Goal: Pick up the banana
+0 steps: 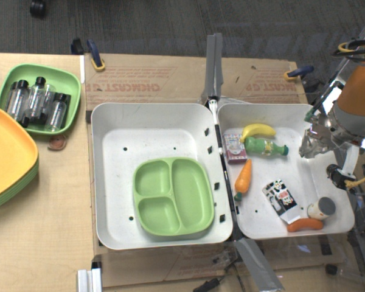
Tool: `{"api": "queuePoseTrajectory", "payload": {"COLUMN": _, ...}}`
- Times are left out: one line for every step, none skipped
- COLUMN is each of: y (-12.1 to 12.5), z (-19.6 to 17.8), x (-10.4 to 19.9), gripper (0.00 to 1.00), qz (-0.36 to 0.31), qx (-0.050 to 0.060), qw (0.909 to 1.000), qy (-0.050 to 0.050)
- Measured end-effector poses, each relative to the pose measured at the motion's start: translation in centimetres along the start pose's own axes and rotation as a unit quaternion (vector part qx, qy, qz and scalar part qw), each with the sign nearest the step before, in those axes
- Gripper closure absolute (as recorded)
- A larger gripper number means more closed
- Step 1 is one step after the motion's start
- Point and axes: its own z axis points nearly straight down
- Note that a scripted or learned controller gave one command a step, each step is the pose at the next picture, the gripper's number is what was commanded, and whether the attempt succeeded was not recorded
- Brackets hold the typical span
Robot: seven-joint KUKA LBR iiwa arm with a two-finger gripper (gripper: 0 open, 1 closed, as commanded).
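Sausage (305, 225) lying nearest; banana (258, 130), yellow, curved, touching green bottle (266, 146) far side; gripper (311, 145) hovering right, finger state unclear.

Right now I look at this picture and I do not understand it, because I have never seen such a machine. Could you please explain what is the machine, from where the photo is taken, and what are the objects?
The photo comes from one fixed camera above a bench, looking down at a slant. The grey and orange thing at the right is a robot arm; its grasping part, the end effector, hangs over the right edge of the right white bin. I see nothing held in it.

That bin contains a yellow banana, which the arm should pick up, with a green bottle touching it just below. There are also a carrot, a small pink box, a black and white packet, a sausage-like orange piece and a small cup.

The left white bin holds a green divided tray. Further left stand a green dish with small bottles and stacked yellow plates.
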Motion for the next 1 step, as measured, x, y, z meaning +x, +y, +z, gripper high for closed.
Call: {"api": "queuePoseTrajectory", "payload": {"y": 3.51, "z": -0.32, "x": 1.69, "gripper": 1.0, "qz": 0.071, "qx": -0.001, "qw": 0.9975, "qy": 0.0}}
